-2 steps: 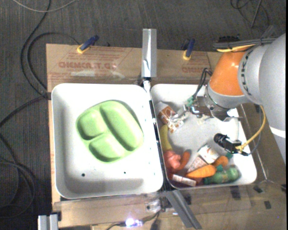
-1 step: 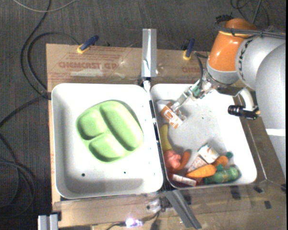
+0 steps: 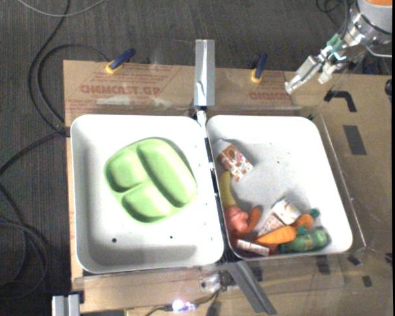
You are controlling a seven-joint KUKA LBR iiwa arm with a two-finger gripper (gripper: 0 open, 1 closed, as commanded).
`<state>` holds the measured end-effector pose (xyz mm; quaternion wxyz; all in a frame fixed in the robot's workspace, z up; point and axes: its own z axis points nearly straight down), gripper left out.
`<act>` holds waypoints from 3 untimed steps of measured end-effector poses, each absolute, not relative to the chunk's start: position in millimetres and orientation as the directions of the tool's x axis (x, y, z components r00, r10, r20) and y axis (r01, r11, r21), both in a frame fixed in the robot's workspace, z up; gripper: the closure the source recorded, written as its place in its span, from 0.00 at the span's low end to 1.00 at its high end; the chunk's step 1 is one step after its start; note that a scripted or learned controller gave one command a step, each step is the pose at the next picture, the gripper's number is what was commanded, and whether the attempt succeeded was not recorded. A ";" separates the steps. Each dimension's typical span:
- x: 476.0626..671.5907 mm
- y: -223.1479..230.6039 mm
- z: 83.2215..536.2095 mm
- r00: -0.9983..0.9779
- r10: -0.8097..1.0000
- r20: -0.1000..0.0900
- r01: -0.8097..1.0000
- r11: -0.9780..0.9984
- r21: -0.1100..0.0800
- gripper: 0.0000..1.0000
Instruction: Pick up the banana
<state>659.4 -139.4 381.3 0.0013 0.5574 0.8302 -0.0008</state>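
Observation:
The banana [image 3: 226, 189] is yellow-green and lies along the left wall of the right bin [image 3: 296, 127], partly tucked under a small printed carton [image 3: 236, 162]. My gripper [image 3: 301, 79] hangs high at the upper right, beyond the right bin's back edge and far from the banana. Its fingers are spread, with nothing between them.
A green divided plate [image 3: 151, 178] lies in the left bin [image 3: 92, 242]. The right bin's front corner holds a pink toy [image 3: 236, 220], a carrot [image 3: 276, 236], a second carton [image 3: 284, 212], a green item [image 3: 309, 241] and other small foods. Clamps [image 3: 120, 60] and a metal post [image 3: 204, 78] stand behind the bins.

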 end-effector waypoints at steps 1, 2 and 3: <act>659.4 -139.5 381.1 -0.378 0.926 -0.003 0.926 0.378 0.000 0.00; 668.9 -146.3 404.9 -0.231 0.973 -0.002 0.973 0.231 0.000 0.00; 588.1 -82.9 431.6 -0.414 0.910 -0.002 0.910 0.414 -0.001 0.00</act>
